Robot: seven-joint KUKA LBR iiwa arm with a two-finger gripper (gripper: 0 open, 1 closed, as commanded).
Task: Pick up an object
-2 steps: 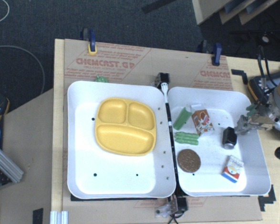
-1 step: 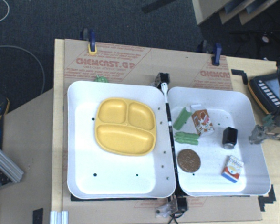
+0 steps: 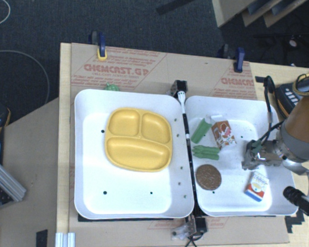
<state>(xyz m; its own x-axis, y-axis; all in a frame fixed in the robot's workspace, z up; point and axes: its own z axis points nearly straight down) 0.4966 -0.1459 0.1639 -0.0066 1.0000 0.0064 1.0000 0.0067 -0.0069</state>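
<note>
A small white, red and blue carton (image 3: pixel 256 186) is seen nearest in the right bin (image 3: pixel 227 209), beside a brown disc (image 3: pixel 209 177). Just above the carton the gripper (image 3: pixel 251 156) is held low; whether anything is gripped cannot be told. Farther back, green pieces (image 3: pixel 201 131) and a red-and-white packet (image 3: pixel 223 134) are seen. A yellow tray (image 3: pixel 138 139) is held in the left bin (image 3: pixel 89 158).

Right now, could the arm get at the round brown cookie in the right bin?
Probably yes. The cookie lies flat near the right bin's front left, apart from the green pieces behind it, with nothing over it. The end effector is close, to its right.
</note>
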